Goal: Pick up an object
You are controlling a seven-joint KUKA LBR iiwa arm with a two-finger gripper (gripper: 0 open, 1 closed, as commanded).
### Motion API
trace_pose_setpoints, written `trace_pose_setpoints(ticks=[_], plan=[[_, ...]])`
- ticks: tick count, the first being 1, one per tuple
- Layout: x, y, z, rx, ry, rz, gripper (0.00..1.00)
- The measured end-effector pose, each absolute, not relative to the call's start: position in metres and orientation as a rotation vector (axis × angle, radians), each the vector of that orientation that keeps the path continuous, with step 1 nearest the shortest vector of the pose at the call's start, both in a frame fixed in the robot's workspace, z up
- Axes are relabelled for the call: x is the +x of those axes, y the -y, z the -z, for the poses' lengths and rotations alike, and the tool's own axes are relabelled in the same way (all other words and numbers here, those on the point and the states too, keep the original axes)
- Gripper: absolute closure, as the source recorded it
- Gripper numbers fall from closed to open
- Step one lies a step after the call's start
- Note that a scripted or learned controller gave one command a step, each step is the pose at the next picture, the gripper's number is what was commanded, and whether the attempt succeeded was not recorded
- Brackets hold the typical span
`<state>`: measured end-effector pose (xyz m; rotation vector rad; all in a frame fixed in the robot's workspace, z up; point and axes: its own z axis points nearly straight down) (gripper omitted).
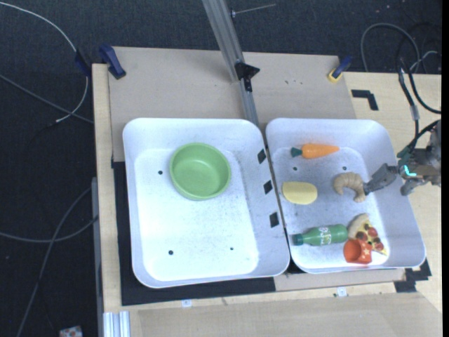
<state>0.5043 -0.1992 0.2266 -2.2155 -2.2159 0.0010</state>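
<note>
The right bin (393, 142) holds several toy foods. An orange carrot (317, 150) lies near its far edge, and a yellow oval piece (299, 192) sits at middle left. A tan croissant (349, 183) lies mid-bin. Along the near side are a green bottle (321, 236) on its side, a pizza slice (367, 230) and a red piece (356, 253). My gripper (389, 179) reaches in low from the right edge, its tip just right of the croissant and close to touching it. Nothing shows in its grasp.
A green bowl (200, 170) sits in the left bin (140, 209). A metal pole (228, 27) slants down to the gap between the bins. Blue (111, 60) and yellow (340, 67) clamps mark the bench's far corners, and cables (410, 62) hang at right.
</note>
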Motion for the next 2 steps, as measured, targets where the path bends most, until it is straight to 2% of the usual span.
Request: trace_pose_setpoints(ticks=[1,2], plan=[[0.505,0.199,-0.227,-2.216,2.217,0.001,0.00],[0.503,0.196,-0.162,-2.210,2.210,-0.007,0.00]])
